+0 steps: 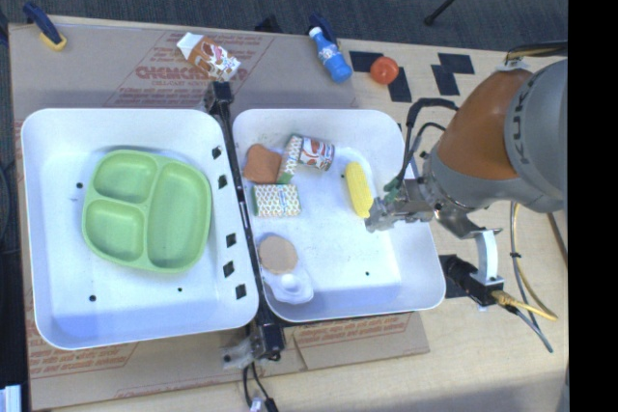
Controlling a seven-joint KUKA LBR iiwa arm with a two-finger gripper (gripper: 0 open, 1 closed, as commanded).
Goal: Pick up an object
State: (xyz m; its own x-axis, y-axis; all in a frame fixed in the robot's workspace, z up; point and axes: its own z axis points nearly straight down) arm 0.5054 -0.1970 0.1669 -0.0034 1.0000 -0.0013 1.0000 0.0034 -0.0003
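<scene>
Over the right bin [410, 280], near its right wall: the hand [383, 213], low and just right of the yellow corn cob [358, 188], nothing visibly pinched, spread or pressed together impossible to tell. Left of the corn in that same bin: a red-and-white can [311, 152] lying tipped, a brown piece [262, 163], a patterned block [277, 200], a tan round disc [278, 254] and a white cup [292, 287]. Further left of the corn, in the left bin [58, 304]: a green divided plate [148, 207].
</scene>
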